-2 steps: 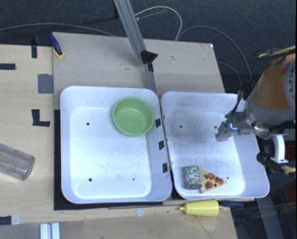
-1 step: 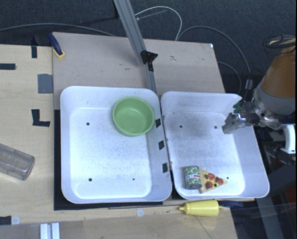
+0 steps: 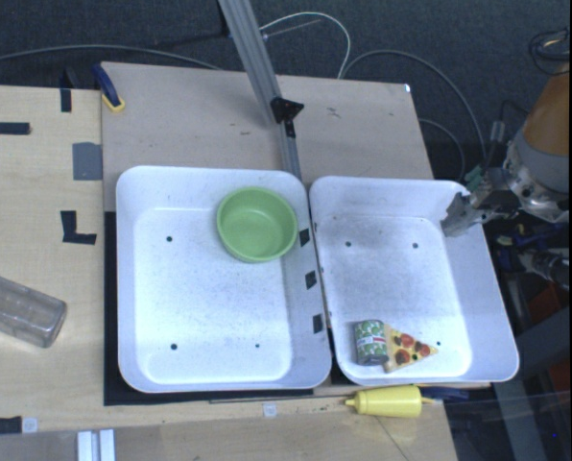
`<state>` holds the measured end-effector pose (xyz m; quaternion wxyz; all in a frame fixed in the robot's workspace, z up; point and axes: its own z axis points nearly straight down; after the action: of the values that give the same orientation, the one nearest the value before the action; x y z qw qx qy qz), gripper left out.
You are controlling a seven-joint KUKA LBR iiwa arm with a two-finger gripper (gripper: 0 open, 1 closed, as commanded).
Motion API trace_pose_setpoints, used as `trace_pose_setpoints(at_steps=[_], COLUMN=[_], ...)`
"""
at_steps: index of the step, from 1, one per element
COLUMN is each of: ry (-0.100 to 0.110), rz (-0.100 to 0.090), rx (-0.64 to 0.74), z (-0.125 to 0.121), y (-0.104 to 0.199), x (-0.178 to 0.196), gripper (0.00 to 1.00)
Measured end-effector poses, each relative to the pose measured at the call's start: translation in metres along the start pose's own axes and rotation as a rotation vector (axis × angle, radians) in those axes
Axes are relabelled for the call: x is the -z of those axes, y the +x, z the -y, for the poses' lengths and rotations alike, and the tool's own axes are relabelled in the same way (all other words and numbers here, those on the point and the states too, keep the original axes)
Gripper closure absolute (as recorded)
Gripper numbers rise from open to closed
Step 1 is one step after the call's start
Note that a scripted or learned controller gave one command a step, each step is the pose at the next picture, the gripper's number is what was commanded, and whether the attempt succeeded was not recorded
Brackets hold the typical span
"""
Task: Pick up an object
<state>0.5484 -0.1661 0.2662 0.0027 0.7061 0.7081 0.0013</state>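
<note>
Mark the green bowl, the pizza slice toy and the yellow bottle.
green bowl [image 3: 256, 224]: camera view, inside bottom of the bowl.
pizza slice toy [image 3: 407, 348]: camera view, middle of the topped face.
yellow bottle [image 3: 393, 401]: camera view, middle of its body.

We look down from one fixed camera above the bench [image 3: 209, 94], tilted at a slant and far enough off to take in both bins whole. The gripper [image 3: 456, 221] sits at the right of our view, over the right bin's [image 3: 478, 353] far rim, with the left bin [image 3: 152, 353] well to its left.
</note>
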Motion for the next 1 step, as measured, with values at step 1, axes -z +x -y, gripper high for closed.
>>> trace_pose_setpoints(at_steps=[1], ry=[0.007], rz=[-0.003], rx=[0.003], z=[0.0063], y=[0.0551], x=[-0.0084], gripper=[1.0])
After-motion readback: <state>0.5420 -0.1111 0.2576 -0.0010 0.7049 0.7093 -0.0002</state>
